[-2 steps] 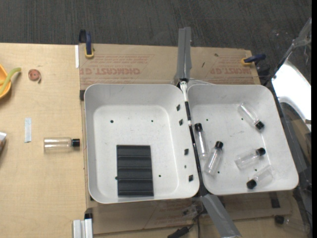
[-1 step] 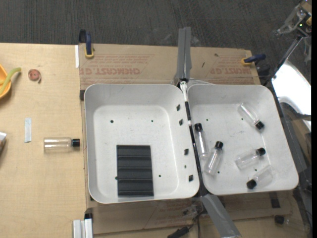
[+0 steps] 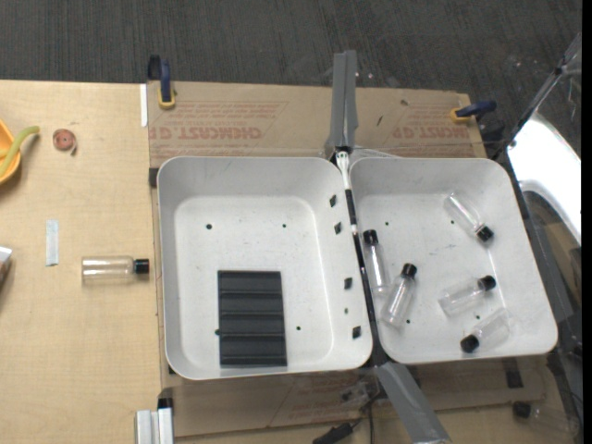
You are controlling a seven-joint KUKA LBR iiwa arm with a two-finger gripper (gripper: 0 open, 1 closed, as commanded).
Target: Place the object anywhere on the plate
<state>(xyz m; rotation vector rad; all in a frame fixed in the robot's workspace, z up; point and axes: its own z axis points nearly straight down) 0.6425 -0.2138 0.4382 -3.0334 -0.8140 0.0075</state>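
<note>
While the black ridged plate (image 3: 251, 318) lies flat near the front edge of the left bin (image 3: 185, 192), five clear vials (image 3: 467, 218) with black caps lie on their sides across the right bin (image 3: 416, 169), all apart from the plate. Another vial (image 3: 115, 267) lies on the tabletop (image 3: 74, 359).

Cardboard sheet (image 3: 222, 123) — upside-down red print, roughly "CHEMCAST GP".

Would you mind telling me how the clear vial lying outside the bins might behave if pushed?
The vial lies on its side on the bench, so it would probably roll. It looks clear and seemingly empty, so likely light. Its smooth wall may slip in a grip.
</note>
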